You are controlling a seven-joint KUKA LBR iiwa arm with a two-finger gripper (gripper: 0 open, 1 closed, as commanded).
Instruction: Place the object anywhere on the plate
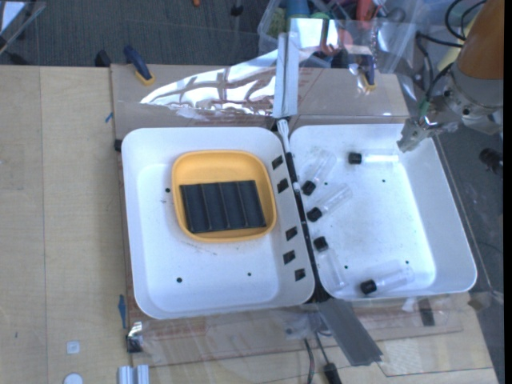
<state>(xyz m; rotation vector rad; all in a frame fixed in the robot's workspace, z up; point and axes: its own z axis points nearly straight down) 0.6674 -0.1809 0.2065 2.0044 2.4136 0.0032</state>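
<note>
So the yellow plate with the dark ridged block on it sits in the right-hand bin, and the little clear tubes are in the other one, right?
Not quite. The camera view shows the yellow plate, with the dark ridged block on it, in the left bin. The clear tubes, such as one near the front, lie in the right bin.

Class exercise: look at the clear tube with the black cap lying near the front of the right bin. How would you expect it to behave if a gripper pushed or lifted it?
The clear tube lies on its side and looks round, so a push would probably roll it. Its see-through wall suggests thin plastic, likely light. The smooth surface may slip between fingers.
</note>
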